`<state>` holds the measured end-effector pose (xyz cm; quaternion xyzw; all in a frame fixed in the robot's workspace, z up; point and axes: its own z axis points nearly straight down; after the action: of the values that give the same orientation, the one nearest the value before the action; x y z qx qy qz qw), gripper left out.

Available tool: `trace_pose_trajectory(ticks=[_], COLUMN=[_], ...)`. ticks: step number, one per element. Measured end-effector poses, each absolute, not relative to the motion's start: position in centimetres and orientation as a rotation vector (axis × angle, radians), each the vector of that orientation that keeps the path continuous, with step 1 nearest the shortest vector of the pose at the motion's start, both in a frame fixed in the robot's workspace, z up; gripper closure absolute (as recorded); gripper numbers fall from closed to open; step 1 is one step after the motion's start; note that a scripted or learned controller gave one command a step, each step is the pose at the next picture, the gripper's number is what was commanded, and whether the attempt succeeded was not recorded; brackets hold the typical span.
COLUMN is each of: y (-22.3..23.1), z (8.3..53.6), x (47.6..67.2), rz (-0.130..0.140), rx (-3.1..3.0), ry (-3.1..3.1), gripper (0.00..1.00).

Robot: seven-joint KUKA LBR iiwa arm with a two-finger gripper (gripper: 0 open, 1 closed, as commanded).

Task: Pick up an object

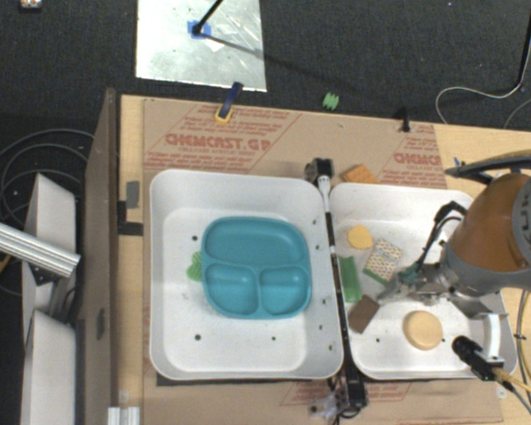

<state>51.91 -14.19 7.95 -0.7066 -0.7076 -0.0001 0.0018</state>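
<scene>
My gripper (402,284) hangs low over the middle of the right bin (391,365), reaching in from the right. Just left of it lie a patterned square pad (384,259), a green block (348,278) and a brown block (363,313). A yellow round piece (360,237) sits further back. A tan disc (423,330) rests in front of the gripper, below the wrist. Nothing can be made out between the gripper's tips.
The left bin (170,335) holds a blue divided plate (256,266) with a green piece (194,267) peeking out at its left edge. An orange block (359,174) lies on the cardboard behind the bins. The arm's bulk covers the right bin's right side.
</scene>
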Motion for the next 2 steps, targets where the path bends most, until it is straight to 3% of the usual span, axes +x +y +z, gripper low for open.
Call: trace_pose_trajectory(ticks=[1,2], y=[-14.3,-12.9], z=[8.6,8.1], x=[64.0,66.0], rz=[-0.011,0.034], rx=[-2.219,-2.209], ry=[-2.238,-2.204], gripper=[0.00,0.00])
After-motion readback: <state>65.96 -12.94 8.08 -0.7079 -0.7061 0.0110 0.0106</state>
